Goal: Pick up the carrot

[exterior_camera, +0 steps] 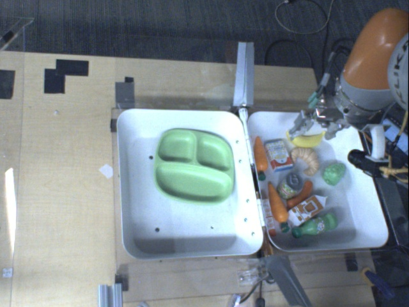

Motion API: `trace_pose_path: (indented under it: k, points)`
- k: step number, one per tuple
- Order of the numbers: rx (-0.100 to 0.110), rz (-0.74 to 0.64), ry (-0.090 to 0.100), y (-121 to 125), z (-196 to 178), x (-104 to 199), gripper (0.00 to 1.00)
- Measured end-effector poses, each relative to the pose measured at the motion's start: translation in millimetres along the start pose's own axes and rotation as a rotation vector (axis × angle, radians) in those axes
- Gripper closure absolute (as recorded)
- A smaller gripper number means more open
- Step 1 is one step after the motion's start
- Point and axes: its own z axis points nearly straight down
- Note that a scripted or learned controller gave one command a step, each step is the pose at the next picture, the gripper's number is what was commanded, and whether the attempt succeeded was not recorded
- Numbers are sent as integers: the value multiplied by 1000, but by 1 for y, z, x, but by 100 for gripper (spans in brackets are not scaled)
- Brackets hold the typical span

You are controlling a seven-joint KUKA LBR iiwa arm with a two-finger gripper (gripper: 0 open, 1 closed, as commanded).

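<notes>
On the wooden bench [64, 190], two white bins [128, 171] sit side by side.

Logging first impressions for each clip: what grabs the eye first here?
The big green divided plate lying alone in the left bin stands out. Next, the right bin holds a crowded pile of toy food, with a carrot along its left wall and the gripper above a banana.

The gripper [315, 121] hung over the right bin's [370, 232] far end, a banana [307, 140] just beneath it. Below-left, carrots [260, 155] lay hemmed against the near wall by a box [278, 153] and can [292, 184]; open floor lay right of the gripper.
</notes>
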Motion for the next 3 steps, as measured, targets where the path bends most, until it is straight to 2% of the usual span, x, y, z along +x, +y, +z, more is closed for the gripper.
trace_pose_path:
  k: [1, 2, 3]
  points:
    - [1, 152, 1, -16, 36, 42, 0]
    - [-8, -204, -1, -65, 131, 11, 0]
    - [-4, -218, -1, -21, 34, 21, 0]
